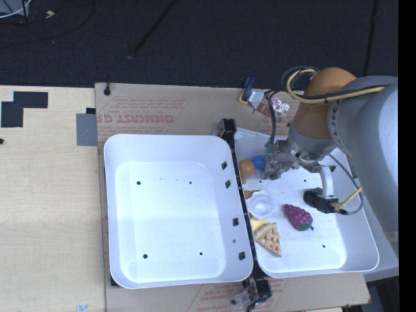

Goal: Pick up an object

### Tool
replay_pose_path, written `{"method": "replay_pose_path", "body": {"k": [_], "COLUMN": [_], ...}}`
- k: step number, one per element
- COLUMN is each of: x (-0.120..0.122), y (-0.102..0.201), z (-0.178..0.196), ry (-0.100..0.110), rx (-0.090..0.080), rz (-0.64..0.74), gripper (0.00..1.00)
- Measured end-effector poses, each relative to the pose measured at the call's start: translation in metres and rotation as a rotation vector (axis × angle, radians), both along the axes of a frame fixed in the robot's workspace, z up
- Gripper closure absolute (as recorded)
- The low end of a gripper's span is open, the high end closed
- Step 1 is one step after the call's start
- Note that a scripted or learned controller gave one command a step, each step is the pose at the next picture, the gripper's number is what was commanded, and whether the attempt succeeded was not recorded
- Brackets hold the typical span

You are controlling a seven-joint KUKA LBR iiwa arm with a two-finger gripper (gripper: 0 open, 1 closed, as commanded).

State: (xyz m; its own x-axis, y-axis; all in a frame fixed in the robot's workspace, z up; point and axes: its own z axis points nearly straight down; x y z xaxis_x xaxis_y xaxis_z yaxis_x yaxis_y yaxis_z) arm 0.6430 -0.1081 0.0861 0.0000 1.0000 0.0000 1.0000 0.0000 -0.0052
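My gripper [273, 166] reaches down into the back left part of the right bin [338, 255]. It hangs just right of a small blue object [259, 163] and an orange ball-like object [246, 169]. Nearer the front lie a clear round cup [262, 207], a purple bunch of grapes [298, 216], a yellow piece [259, 225] and a waffle-patterned wedge [270, 240]. The arm's wrist hides the fingertips.
The left bin [169, 207] sits beside the right one, split from it by a black clip rail [235, 194]. A black fitting with yellow cable [323, 201] hangs off the arm over the right bin. Cardboard lies under both bins.
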Motion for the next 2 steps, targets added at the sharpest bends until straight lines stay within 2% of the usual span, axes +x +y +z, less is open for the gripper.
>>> {"method": "replay_pose_path", "body": {"k": [1,2], "x": [0.0,0.0], "y": [-0.015,0.002], "z": [0.001,0.001], "ry": [-0.002,-0.001], "rx": [0.0,0.001], "rz": [-0.001,0.002], "gripper": [1.0,1.0]}}
